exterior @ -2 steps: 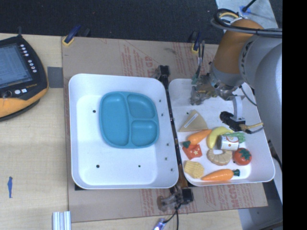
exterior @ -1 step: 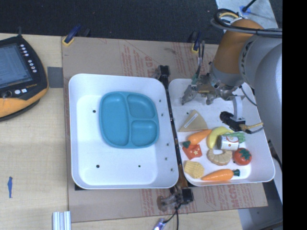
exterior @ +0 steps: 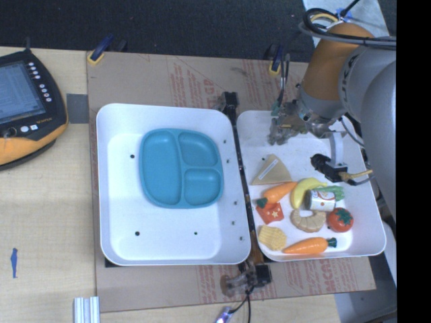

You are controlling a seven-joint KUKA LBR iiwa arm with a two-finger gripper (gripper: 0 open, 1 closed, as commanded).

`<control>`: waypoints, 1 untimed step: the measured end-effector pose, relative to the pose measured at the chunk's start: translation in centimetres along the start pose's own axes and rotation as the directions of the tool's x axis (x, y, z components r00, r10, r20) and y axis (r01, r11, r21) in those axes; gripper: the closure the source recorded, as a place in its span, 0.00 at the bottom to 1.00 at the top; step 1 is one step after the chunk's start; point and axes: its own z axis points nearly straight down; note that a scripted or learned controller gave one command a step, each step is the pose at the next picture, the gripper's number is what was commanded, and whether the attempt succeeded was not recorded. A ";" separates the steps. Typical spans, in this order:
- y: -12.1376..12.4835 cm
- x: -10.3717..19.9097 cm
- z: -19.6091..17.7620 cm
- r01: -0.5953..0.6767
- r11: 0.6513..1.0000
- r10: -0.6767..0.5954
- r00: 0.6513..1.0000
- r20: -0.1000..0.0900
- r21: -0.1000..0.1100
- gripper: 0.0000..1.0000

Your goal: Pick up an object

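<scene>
camera view: one slanted look down on both bins
bench: pale wood, with a brown cardboard sheet [exterior: 168, 79] under the bins
left bin [exterior: 108, 180]: white, holds a blue plate [exterior: 180, 167] with three sections, lying flat a bit above centre
right bin [exterior: 250, 140]: white, touches the left bin along the middle seam and holds all the toys
arm [exterior: 330, 59]: comes in from the right, orange band above the wrist, wrist over the far edge of the right bin
gripper [exterior: 279, 134]: pointing down over the far left corner of the right bin, above bare bin floor
grip state: cannot tell, tip too small and dark to read; no toy seen in it
toys: task things, all in the near half of the right bin, apart from the gripper
wedge [exterior: 271, 170]: tan triangle, closest toy to the gripper, just below it
upper carrot [exterior: 277, 192]: orange, tilted, just under the wedge
red piece [exterior: 271, 211]: touching the upper carrot's lower end; kind unclear
banana [exterior: 306, 188]: yellow, curved, right of the upper carrot
can [exterior: 322, 199]: on its side, against the banana
cookie [exterior: 308, 220]: round, brown, below the can
tomato [exterior: 341, 219]: red, right of the cookie
cracker [exterior: 272, 236]: yellow, gridded, near left corner
lower carrot [exterior: 306, 246]: lies along the near wall, right of the cracker
pendant [exterior: 23, 106]: orange and black with a screen, on the bench well left of the bins
clamp [exterior: 100, 49]: blue and yellow, at the sheet's far left corner
</scene>
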 end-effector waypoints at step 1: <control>0.0 0.0 0.0 0.000 1.000 0.000 1.000 0.000 0.000 0.00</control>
